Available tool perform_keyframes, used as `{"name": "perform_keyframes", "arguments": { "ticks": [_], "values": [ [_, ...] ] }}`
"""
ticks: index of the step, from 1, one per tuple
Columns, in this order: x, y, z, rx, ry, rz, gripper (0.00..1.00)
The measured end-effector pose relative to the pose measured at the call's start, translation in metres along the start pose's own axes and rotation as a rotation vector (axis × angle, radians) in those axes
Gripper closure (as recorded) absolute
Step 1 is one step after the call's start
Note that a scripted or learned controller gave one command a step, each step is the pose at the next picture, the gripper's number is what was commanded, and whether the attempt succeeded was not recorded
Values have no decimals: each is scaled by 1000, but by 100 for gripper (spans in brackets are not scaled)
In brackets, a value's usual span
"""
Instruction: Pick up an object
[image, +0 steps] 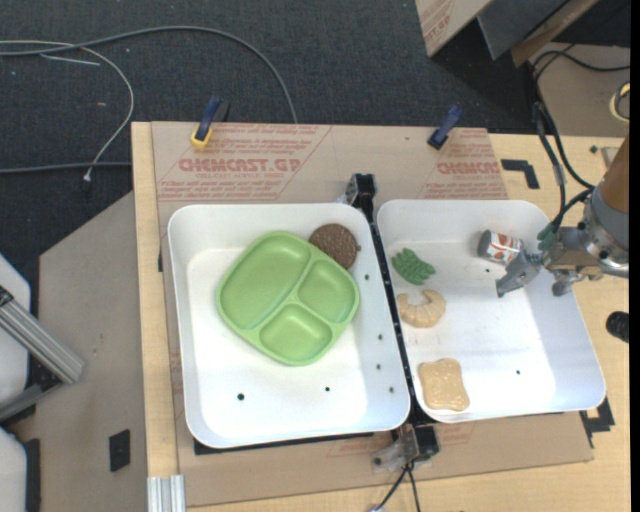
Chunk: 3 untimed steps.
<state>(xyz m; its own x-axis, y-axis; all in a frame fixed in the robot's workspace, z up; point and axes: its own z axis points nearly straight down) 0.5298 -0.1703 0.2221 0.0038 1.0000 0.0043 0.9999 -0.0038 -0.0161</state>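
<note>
— Two bins; where's the claw (535, 278)?
— Over the right bin (560, 390), fingers spread, holding nothing (small can (497, 245) just beside it, up-left).
— Left bin (200, 400)?
— Green tray (288, 297).

Two blue clamps (208, 120) (446, 126) grip the cardboard sheet (250, 160), with grey cables (100, 60) trailing across dark carpet (330, 60).

In the left bin (200, 400) a lime-green divided plate (288, 297) lies flat, tilted askew; a brown round cookie (334, 242) touches its upper right rim; in the right bin (560, 380) lie a green leafy piece (412, 266), a pale croissant (421, 308), a tan bread slice (443, 385) and a small can (498, 245) on its side
</note>
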Motion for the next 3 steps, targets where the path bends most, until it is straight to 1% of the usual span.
{"name": "perform_keyframes", "arguments": {
  "ticks": [1,2,3],
  "values": [
    [1,3,-8,-14,-3,-4,0],
    [2,4,55,-9,-1,-3,0],
    [-7,3,108,-14,-3,-3,0]
  ]
}}
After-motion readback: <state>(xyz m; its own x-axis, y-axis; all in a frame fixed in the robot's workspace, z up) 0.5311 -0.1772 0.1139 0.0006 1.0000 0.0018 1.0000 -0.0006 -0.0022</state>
